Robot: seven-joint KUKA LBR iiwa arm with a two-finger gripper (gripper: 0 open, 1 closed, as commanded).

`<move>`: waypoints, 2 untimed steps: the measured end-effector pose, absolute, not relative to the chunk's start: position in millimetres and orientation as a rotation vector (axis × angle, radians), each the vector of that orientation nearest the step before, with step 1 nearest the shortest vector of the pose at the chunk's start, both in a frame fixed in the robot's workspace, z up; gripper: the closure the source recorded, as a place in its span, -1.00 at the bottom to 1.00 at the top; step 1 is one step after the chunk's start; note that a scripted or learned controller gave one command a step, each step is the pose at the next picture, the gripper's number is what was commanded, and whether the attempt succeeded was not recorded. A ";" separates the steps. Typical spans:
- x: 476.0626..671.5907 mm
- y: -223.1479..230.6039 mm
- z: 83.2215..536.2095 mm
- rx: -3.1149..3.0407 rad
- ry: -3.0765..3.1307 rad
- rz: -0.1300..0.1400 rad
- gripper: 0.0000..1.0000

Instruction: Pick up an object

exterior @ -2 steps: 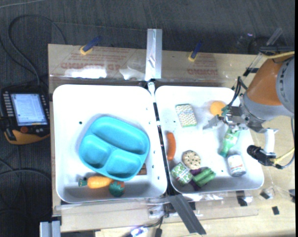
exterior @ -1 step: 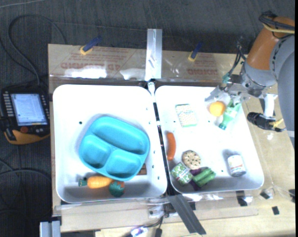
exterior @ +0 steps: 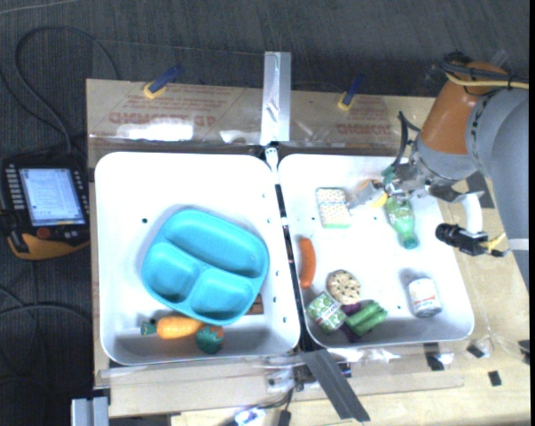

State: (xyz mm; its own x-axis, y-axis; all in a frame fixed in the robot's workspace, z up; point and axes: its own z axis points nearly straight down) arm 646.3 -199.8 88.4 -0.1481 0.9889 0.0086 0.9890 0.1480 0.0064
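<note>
Over far right corner of right bin [exterior: 462,327]: gripper [exterior: 393,185] low, close above the green bottle [exterior: 403,223]. Spread of the pincer not readable from this slant; nothing seen pinched. Bottle lying just near of the pincer, top end touching or almost touching it. Left of the pincer: pale sponge-like block [exterior: 333,207]. Toward near edge: cookie [exterior: 343,285], green vegetables [exterior: 349,315], small can [exterior: 423,296]. Along left wall: sausage [exterior: 307,262]. Left bin: blue divided tray [exterior: 205,263], carrot [exterior: 177,328].

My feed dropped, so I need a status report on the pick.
Gripper low in right bin, far side. Green bottle lying just below it; grasp unconfirmed. Waffle block close to the left.
</note>
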 end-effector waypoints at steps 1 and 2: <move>669.0 -169.5 134.5 -2.039 -2.390 0.001 -1.00; 669.0 -200.3 92.0 -1.948 -2.444 -0.004 -1.00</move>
